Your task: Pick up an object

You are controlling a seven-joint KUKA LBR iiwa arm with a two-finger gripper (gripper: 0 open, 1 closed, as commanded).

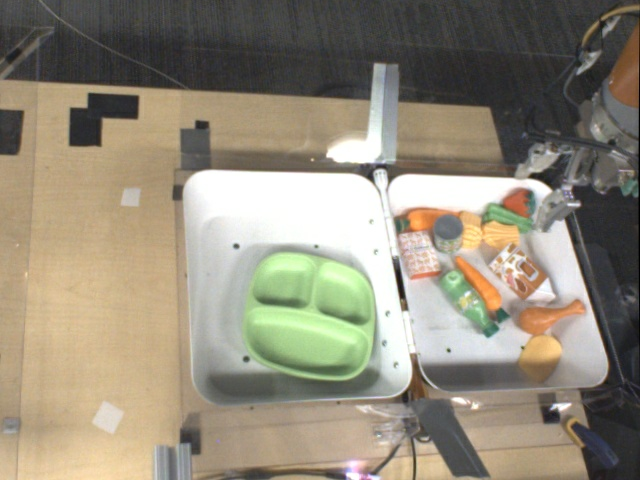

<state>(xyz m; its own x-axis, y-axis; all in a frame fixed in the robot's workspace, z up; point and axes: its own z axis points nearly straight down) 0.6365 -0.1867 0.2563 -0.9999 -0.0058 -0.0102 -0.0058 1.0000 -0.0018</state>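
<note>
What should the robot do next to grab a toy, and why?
Probably lower the pincer a little toward the green toy just beside it. The pincer hangs at the far right corner of the right bin, above the toys, with nothing seen between its fingers, so the nearest toy looks like the easiest one to reach.

Arm [615, 98] chopped off by your frame's right edge, red toy [516, 201] half tucked behind the gripper [556, 208].

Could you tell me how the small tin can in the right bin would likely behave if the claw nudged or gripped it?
The can stands upright, so a nudge would probably slide or tip it. Tipped, its round body would likely roll. It looks rigid, though toys crowd it closely.
</note>
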